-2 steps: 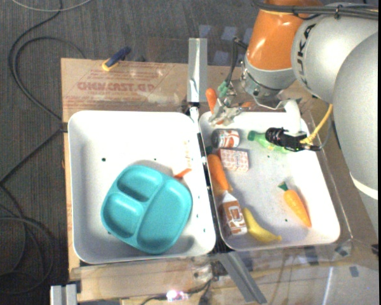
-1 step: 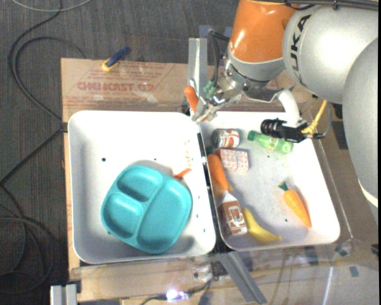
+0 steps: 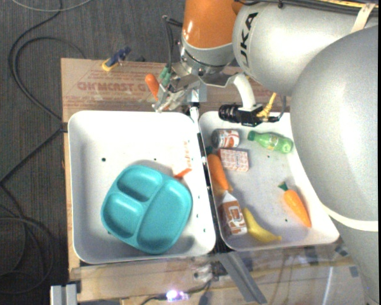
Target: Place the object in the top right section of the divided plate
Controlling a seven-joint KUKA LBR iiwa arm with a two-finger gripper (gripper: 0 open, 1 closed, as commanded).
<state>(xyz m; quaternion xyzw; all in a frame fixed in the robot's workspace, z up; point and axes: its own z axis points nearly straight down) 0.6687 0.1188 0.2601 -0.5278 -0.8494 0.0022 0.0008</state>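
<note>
My large grey arm (image 3: 317,107) with its orange band fills the upper right, reaching in over the top edge of the two shallow white plastic bins. The left bin (image 3: 89,132) holds a teal divided plastic plate (image 3: 147,207) with three sections, sitting tilted toward the bin's lower middle; a small orange scrap (image 3: 182,172) lies just beside the plate's upper right rim. The right bin (image 3: 317,234) holds a cluster of toy food: a red and white carton (image 3: 235,161), a small silver can (image 3: 225,138) above it, a green plastic bottle (image 3: 271,142) lying on its side, a long orange carrot (image 3: 218,172) against the left wall, a brown sauce bottle (image 3: 232,216) below that, a yellow banana (image 3: 260,229) beside the bottle, and a second orange carrot with a green top (image 3: 296,206) apart at the right. My claw (image 3: 171,94) hangs above the left bin's top right corner, over the brown cardboard sheet (image 3: 89,88) beneath the bins; I cannot tell whether it grips anything, though an orange piece (image 3: 152,84) shows just beside it. A small blue and yellow clip (image 3: 116,58) rests on the cardboard's top edge. Dark carpet (image 3: 25,56) with loose black cables surrounds the bench.
</note>
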